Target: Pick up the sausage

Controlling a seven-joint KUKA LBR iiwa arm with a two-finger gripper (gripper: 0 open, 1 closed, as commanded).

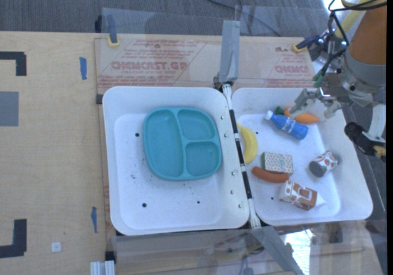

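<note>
Over the far right side of the right bin (350, 203): the gripper (317, 103), fingers spread apart, nothing between them. Just below it, a blue bottle (287, 126) lying on its side and touching an orange carrot (306, 118). Nearer and to the left, in the near left part of the same bin: the sausage (270, 174), lying flat, long way going left to right. Looks light and a bit soft and round, so likely to roll or slip if pinched at one end. Best to grab it at the middle, with one finger on the far side and one on the near side. Not much room on the far side, though: a small speckled box (277, 161) sitting right against it there. Close by on the near right, a brown and white carton (299, 194), and to the far left, a yellow banana (249, 143) by the bin wall. Off to the right, well apart, a little can (323, 164). Over in the left bin (120, 163), a teal plate (182, 143), far from the job. Must come down with care, or may bump the box or grab it too.
</note>
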